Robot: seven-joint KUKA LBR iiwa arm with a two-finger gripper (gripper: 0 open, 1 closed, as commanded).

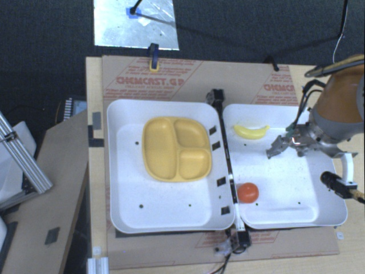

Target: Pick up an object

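Yellow plastic banana (251,131) lies just beyond the pincer (278,149), long axis crosswise; pincer state I cannot tell.

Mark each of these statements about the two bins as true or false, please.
1. The yellow divided plate lies in the left bin. True.
2. The banana lies on the plate. False: it lies in the right bin, near its far edge.
3. The red tomato sits in the right bin near the divider between the bins. True.
4. The gripper holds the tomato. False: it hangs over the right bin, apart from the tomato, beside the banana.
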